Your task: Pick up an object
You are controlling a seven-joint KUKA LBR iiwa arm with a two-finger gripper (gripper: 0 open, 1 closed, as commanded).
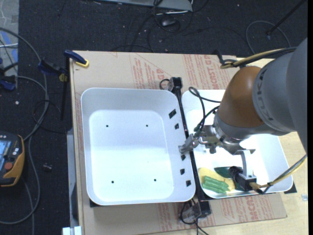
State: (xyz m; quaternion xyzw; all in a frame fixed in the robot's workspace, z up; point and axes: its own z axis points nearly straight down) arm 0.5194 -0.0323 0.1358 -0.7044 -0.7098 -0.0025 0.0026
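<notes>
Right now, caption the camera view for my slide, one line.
The arm hangs over the right bin, which holds a green ridged piece and yellow item; gripper near the left bin.

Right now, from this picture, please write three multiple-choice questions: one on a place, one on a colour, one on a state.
1. Where is the ridged green object? A) left bin B) right bin C) on the cardboard
2. What colour is the band above the wrist? A) blue B) orange C) white
3. The green object is: A) lying flat B) lifted in the air C) standing upright

Answers: 1 B, it lies inside the right bin; 2 B, the band shows orange; 3 A, it rests on the bin floor, with the gripper apart from it.
</notes>
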